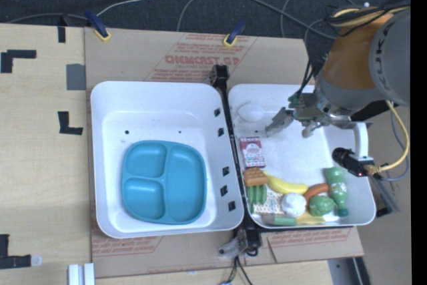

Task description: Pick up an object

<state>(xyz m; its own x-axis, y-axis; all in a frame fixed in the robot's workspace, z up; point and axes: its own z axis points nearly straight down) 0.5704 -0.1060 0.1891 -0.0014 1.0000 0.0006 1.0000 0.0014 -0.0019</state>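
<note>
Several toys crowd the right bin's (365,163) near edge; my gripper (293,122) hangs spread and unladen above. I'd descend straight over the banana (288,185) (least hemmed in), closing across its width.

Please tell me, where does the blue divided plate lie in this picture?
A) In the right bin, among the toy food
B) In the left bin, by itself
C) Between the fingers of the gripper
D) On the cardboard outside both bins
B: the blue divided plate lies flat on the floor of the left bin, while the toy food is gathered in the right bin.
</note>
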